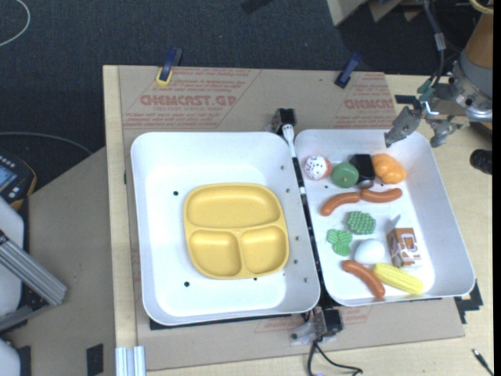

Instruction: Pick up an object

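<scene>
Two white bins side by side on a brown board. In the left bin (pixel 156 210), a yellow plate (pixel 235 229) with three parts.

In the right bin (pixel 446 210), lots of toy food. Along the far side: a white ball with dots (pixel 315 167), a green round thing (pixel 344 175), a black block (pixel 363 168) and an orange (pixel 388 167) (all in a row, close together). Just nearer, two sausages (pixel 362 198) end to end. In the middle, a green bumpy piece (pixel 360 222) and a green leafy piece (pixel 340 240). Near the front: a white egg (pixel 369 251), a small brown and white box (pixel 404 246), one more sausage (pixel 365 277) and a yellow corn (pixel 399 278).

Up at the far right corner of that bin, the gripper (pixel 420 133), hanging above the rim. Fingers spread apart, nothing between them. Well apart from the food, closest to the orange.
</scene>
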Available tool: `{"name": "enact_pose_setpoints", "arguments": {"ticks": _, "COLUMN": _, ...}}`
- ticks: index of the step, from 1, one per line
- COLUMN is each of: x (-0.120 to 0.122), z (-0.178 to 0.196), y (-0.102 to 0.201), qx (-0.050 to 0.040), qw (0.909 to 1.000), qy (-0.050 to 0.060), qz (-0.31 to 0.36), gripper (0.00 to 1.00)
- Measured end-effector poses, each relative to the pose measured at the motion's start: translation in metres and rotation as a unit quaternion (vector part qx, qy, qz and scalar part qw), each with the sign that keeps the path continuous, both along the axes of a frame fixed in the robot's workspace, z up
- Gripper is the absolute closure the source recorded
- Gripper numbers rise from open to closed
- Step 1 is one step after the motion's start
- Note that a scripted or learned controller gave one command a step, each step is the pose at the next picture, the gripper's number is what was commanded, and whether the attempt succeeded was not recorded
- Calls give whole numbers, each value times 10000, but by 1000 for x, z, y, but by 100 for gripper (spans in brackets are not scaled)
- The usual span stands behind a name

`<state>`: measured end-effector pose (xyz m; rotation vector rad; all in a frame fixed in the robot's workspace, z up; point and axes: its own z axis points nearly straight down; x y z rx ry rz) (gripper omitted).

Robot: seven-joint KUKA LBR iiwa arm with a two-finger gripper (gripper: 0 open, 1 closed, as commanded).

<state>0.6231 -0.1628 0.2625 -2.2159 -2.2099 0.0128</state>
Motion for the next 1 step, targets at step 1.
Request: {"name": "enact_pose_setpoints", "arguments": {"ticks": 1, "x": 2, "z": 8, "y": 0, "qx": -13, "qw": 10000, "qy": -67, "qz": 15, "gripper": 0}}
